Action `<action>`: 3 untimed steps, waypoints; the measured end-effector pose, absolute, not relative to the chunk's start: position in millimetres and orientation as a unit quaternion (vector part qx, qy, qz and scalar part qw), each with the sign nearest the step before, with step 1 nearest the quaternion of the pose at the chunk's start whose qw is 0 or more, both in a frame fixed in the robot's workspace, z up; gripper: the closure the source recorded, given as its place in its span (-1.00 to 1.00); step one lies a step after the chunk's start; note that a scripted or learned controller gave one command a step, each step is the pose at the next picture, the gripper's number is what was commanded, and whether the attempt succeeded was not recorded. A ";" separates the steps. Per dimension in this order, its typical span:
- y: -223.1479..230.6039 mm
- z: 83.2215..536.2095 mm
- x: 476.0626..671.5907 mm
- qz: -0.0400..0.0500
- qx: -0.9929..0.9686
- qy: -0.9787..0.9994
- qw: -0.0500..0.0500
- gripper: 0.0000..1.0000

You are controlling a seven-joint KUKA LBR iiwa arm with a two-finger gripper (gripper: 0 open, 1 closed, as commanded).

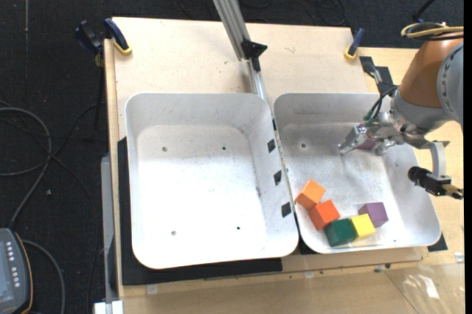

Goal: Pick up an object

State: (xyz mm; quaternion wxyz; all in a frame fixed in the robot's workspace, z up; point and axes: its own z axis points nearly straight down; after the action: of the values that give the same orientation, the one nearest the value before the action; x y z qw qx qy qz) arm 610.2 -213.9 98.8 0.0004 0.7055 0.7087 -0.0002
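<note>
Arm: grey KUKA arm with orange band [431, 80], entering at the frame's right edge.
Gripper: two-finger metal gripper [352, 144] over the right shallow white bin [295, 113]; whether open or closed, cannot tell.
Blocks: light orange cube [312, 193], red-orange cube [324, 213], green cube [340, 231], yellow cube [363, 225] and purple cube [376, 212], clustered at lower right, apart from the gripper.
Left bin [147, 113]: white, left of centre.

Arm [435, 80] cut off by the right edge; hand [352, 144] too small and blurred to resolve; green block [340, 232] partly hidden behind the bin rim [354, 248].
</note>
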 end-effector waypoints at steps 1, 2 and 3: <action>-193.5 97.1 666.7 0.001 0.705 0.709 0.003 -1.00; -195.0 106.7 664.7 0.000 0.705 0.709 0.003 1.00; -113.3 157.8 647.1 0.002 0.704 0.710 0.000 1.00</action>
State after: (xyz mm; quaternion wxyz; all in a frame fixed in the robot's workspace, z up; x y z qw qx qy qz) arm 647.1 -113.3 157.8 0.0003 0.7038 0.7104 0.0023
